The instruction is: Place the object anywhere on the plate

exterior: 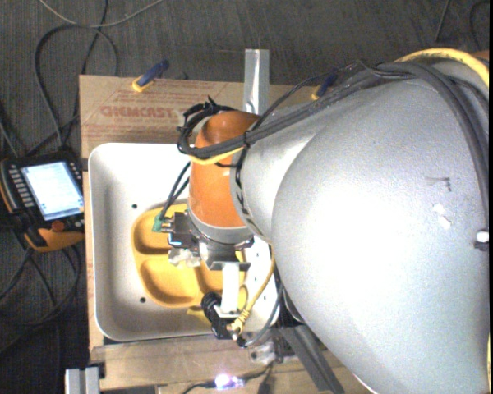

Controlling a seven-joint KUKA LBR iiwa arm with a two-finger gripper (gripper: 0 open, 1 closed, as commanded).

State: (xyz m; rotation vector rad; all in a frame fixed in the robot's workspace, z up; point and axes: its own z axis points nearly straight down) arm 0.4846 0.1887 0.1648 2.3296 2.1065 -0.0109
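- My gripper [201,257] hangs low over the plate, under my wrist [218,232]. I cannot tell whether it is open or closed, or whether it holds anything.
- The object: my wrist covers whatever sits right beneath the gripper, so I cannot say where it lies or what it looks like. If it is there, it is directly below me and over the plate.
- Handling, as a guess: anything small enough to hide under my wrist is likely light. I would take it from above across its narrowest part, near its middle, and squeeze gently until I know whether it is stiff or soft.
- The plate [152,281] spreads out under and around the gripper, mostly on the side away from my arm. It is yellow and glossy, with a raised ridge that seems to split it into sections. It looks like hard, smooth plastic, so a dropped object could slide or roll; I judge a low release safest.
- The bin [107,220] surrounds the plate, white and shallow.
- Cardboard [131,109] lies beyond the bin, under it.
- A pendant [45,189] with a lit screen sits farthest out, on the floor.
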